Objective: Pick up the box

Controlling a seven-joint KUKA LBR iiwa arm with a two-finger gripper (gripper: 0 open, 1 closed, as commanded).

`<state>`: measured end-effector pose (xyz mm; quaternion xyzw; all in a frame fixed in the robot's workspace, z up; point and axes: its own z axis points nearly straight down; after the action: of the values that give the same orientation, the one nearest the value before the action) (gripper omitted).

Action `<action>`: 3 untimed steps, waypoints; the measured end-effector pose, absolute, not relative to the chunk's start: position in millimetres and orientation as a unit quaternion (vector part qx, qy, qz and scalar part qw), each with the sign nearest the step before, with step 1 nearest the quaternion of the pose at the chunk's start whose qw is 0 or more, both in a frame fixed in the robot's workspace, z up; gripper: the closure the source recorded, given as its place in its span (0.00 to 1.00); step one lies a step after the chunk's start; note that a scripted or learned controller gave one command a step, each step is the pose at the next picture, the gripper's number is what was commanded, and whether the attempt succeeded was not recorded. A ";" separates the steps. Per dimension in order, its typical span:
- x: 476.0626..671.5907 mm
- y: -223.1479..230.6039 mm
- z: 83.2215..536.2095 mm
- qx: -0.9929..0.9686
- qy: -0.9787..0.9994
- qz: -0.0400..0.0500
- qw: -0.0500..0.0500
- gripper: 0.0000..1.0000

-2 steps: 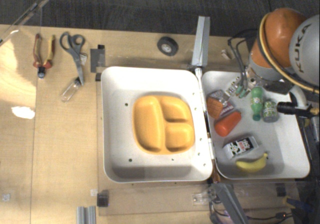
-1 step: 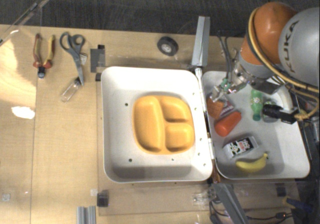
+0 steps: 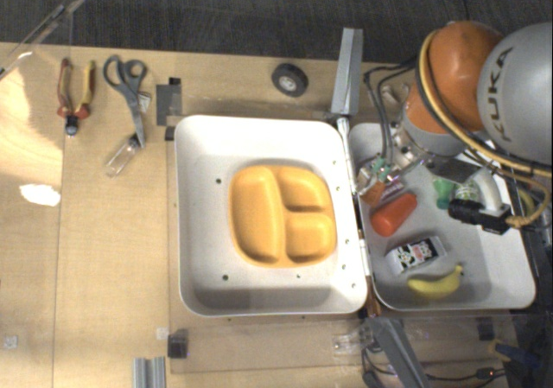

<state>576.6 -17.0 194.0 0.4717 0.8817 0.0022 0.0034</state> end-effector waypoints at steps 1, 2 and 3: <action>571.9 -7.4 310.6 0.645 0.764 0.003 0.003 1.00; 571.8 -7.3 310.2 0.645 0.764 0.002 0.003 0.00; 607.1 -46.4 271.7 0.625 0.781 0.001 0.002 0.00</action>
<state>607.1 -46.4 271.7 0.6246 0.7809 0.0013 0.0023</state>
